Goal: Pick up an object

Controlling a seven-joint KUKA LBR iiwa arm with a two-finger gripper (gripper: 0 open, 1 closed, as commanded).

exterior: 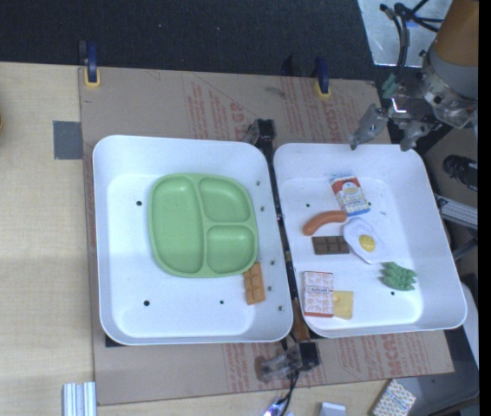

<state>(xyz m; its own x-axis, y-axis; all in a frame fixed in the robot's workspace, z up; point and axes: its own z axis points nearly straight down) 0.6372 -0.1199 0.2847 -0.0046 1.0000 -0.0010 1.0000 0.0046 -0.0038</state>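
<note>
gripper (384, 133) above far rim of right bin (419, 315), jaws spread, gripping nothing; in that bin: carton (350, 194), sausage (324, 222), chocolate (330, 246), egg (363, 240), green toy (397, 276), red box (317, 293), cheese (343, 304); in left bin (115, 232): green plate (202, 224), waffle (253, 283) beside it; both bins on desk (20, 258)

Gripper (385, 133) hovers, fingers (365, 131) spread apart.

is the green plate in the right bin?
No, the green plate lies in the left bin; the right bin holds small food items.
</note>
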